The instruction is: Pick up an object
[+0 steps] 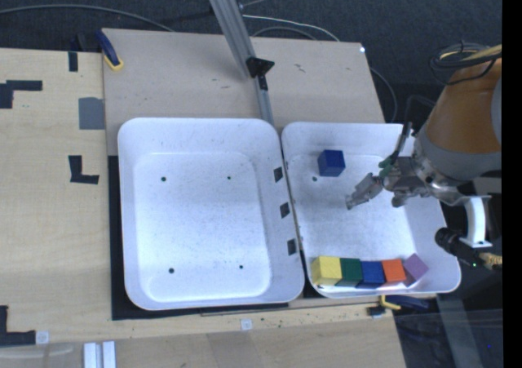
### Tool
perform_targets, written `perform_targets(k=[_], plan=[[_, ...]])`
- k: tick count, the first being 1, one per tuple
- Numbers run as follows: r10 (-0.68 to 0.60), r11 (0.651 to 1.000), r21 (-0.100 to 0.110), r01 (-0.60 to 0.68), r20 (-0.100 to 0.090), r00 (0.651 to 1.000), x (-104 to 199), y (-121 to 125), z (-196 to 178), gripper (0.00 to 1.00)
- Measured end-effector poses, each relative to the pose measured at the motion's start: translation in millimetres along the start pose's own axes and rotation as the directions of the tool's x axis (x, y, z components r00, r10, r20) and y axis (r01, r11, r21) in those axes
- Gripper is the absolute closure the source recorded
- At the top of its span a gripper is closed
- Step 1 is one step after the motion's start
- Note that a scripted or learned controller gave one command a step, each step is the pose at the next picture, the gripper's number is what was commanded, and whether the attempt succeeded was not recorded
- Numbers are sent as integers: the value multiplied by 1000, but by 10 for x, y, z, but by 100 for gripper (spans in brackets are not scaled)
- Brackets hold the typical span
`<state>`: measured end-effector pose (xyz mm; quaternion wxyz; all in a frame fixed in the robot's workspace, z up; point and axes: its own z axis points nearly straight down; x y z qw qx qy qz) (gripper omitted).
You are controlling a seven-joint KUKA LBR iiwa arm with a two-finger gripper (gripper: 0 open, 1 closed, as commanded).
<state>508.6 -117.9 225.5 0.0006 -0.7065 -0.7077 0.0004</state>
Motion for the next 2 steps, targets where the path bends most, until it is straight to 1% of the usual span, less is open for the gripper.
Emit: perform_targets(k=[1,2], plan=[[-3,1000,4,3,0,1000,298,814,739,0],[-1,1000,-1,1,2,1000,77,1453,963,0]])
